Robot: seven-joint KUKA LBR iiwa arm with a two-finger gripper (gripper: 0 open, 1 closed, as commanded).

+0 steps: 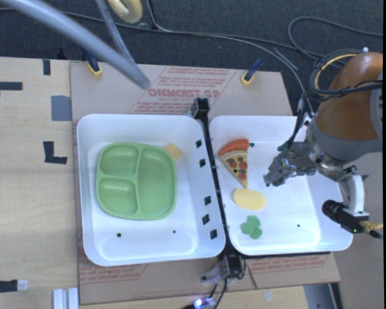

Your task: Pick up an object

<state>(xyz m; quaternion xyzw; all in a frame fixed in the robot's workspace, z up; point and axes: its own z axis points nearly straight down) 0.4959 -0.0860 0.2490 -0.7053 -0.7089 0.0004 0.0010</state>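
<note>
Green toy nr front, yellow piece & pizza slice beside fingers, grip unclear, nothing held.

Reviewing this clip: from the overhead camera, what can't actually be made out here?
- Gripper: dark and small in the camera view, so open or shut cannot be told, nor whether it holds anything.
- Yellow piece in the left bin: partly hidden behind the green tray; its shape is unclear.
- Arm: cut off by the right edge.
- Green item in the right bin: too small to identify.
</note>
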